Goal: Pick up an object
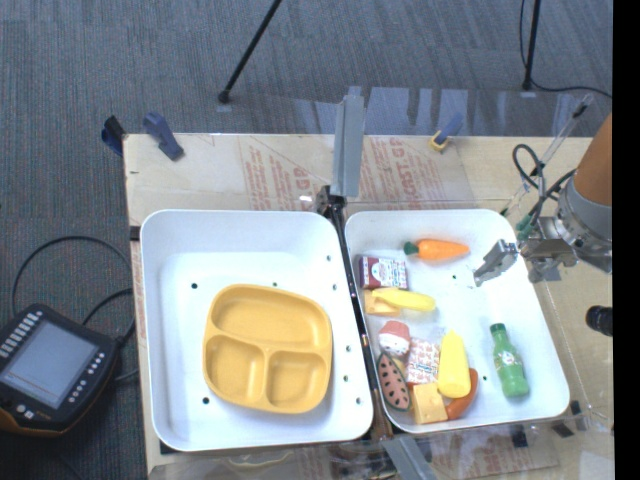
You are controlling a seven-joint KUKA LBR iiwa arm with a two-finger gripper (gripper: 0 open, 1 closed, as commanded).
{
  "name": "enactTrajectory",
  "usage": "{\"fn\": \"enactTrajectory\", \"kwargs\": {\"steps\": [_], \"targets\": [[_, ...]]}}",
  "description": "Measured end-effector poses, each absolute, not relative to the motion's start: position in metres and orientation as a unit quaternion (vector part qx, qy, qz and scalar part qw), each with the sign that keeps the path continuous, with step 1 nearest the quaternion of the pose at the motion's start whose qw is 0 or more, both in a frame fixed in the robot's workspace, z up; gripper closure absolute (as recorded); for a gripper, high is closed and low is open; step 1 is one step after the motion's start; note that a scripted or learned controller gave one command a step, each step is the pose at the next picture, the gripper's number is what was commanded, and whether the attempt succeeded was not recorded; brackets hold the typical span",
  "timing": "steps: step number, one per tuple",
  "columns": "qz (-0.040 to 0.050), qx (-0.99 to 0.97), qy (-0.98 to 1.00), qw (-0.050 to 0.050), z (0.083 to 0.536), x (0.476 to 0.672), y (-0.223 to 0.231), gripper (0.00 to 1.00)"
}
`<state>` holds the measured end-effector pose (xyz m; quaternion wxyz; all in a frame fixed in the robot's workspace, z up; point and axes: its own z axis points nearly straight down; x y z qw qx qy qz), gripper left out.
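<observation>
Bench (230,173) w/ two white bins side by side. Left bin (170,258) holds a yellow divided tray (268,348), three compartments, sitting flat approx mid-bin.

Right bin (500,230) holds the toys, mostly bunched from centre toward 7 o'clock. Arm (600,183) comes in at 3 o'clock of the view, grey w/ orange up top, wrist over the bin's right rim.

Objs in right bin, big to small approx:
- orange carrot (437,250) at 12 o'clock, lying sideways, well apart from the rest
- yellow corn-like piece (454,364) at 6 o'clock, upright-ish, touching cheese block (429,404) below it
- green bottle (508,361) at 4 o'clock, lying alone near right wall
- yellow banana-ish piece (398,300) near centre-left
- red-brown carton (384,271) just above it
- watermelon slice (394,382) at 7 o'clock
- red/white packet (422,361) between slice and corn piece
- small red/white item (395,337), can't tell what.

Pincer (496,261): at 2 o'clock of right bin, pointing toward 9 o'clock, over bare bin floor. Nothing seen between the fingers; touches no toy. Carrot is nearest, still apart. How far open: can't tell at this res.
</observation>
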<state>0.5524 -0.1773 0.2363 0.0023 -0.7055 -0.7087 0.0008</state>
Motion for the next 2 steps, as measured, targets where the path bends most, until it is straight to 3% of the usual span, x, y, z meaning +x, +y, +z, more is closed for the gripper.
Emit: {"fn": "enactTrajectory", "kwargs": {"steps": [1, 2], "targets": [[0.0049, -0.730, -0.683, 0.008, 0.114, 0.640, -0.161, 0.00], [-0.0002, -0.750, -0.661, 0.000, 0.131, 0.645, -0.192, 0.00]]}}
